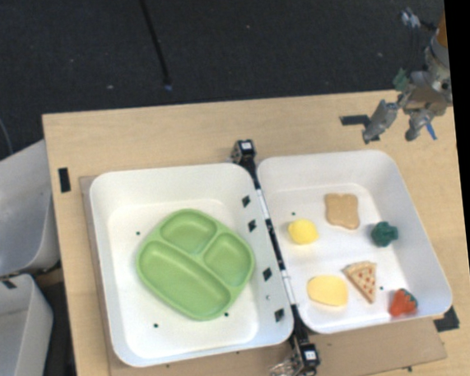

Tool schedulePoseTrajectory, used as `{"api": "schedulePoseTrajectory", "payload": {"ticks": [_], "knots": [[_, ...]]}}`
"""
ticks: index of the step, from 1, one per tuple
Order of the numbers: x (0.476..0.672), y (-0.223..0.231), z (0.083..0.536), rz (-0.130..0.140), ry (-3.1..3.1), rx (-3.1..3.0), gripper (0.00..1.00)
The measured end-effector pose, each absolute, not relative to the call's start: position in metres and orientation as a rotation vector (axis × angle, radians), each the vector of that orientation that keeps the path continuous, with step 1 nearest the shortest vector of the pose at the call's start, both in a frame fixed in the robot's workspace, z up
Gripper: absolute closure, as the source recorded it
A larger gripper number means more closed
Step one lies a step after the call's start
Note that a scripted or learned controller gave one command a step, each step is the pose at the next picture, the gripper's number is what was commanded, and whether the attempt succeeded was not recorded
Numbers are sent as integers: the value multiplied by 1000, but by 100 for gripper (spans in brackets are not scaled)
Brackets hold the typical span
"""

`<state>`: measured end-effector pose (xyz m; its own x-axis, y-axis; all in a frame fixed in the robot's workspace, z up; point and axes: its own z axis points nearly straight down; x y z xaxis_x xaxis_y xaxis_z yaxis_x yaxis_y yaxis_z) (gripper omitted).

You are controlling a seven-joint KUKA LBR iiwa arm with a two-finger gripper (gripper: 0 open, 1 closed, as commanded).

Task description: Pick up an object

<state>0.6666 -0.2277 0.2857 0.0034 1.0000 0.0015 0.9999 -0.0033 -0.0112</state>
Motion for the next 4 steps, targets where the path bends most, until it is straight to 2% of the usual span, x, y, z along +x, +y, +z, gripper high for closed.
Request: {"api": "schedulePoseTrajectory", "payload": {"ticks": [1, 2, 4], "knots": [[668, -227, 295, 1, -2224, -2222, 0], [669, -218, 245, 4, -2224, -2218, 0], [658, -209, 142, 4, -2223, -2217, 0]]}}
